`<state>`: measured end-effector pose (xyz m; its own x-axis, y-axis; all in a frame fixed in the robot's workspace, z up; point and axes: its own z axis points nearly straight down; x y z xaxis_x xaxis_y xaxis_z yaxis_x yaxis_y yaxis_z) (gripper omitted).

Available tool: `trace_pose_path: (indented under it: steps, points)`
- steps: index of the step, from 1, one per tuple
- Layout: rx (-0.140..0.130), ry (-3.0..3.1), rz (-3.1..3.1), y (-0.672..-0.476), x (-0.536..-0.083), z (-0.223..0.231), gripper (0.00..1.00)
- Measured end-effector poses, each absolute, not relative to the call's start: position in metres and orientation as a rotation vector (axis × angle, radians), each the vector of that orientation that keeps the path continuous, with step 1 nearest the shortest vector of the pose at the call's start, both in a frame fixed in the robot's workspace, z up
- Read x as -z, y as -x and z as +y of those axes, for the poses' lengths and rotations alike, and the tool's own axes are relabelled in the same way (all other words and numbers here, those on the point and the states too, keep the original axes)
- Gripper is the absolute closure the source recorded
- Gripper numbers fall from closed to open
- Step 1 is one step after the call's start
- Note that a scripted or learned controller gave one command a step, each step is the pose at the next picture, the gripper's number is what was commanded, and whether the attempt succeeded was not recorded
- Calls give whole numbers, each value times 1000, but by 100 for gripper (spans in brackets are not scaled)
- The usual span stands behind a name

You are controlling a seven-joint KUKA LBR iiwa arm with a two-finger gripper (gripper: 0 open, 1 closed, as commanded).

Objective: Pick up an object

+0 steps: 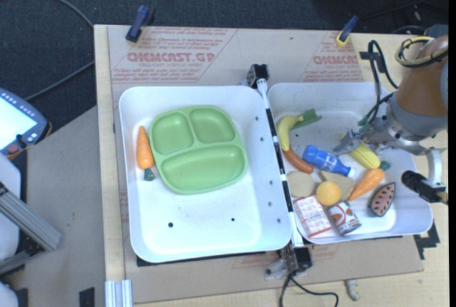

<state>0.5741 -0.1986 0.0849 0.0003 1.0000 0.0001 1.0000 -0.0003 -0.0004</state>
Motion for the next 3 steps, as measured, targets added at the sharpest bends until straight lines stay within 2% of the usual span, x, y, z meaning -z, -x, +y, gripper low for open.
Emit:
trace_pose_path:
  steps: [1, 2, 3]
  points:
    - [2, 2223, -2221, -575, -95, -198, 100]
    - [1, 2219, -2222, -643, -85, -129, 100]
    - [1, 2219, -2223, -587, -185, -70, 100]
